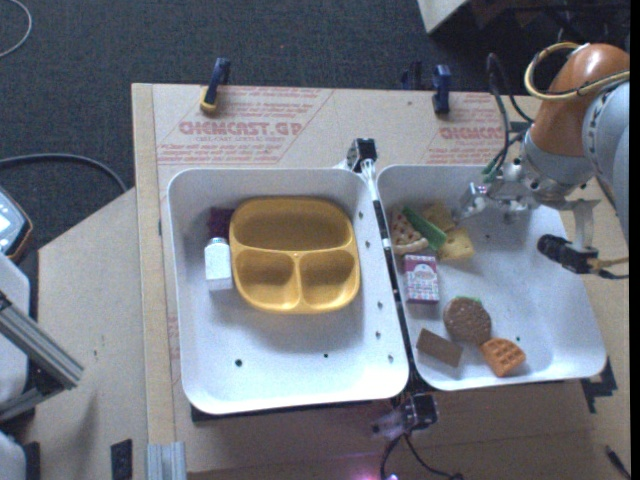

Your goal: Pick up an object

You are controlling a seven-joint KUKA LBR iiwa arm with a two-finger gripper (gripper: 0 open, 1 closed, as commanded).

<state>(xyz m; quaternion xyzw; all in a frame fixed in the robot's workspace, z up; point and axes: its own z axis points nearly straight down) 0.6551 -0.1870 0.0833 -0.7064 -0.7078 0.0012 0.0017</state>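
While hovering over upper right bin at frame right, claw sits just beside food pile: yellow wedge, green strip, pizza slice. Can't tell claw opening; nothing seen gripped. Likely lining up on that cluster, since packed tight near divider. Cookie, waffle, pink carton lie lower, apart. Yellow tray fills left bin.

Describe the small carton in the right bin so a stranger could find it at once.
Start at the right bin, the one the arm reaches into. Along its left wall, just below the pizza slice, a small carton lies flat. It is the one boxy item there, pinkish-red with a printed face, unlike the round brown cookie and orange waffle lower down.
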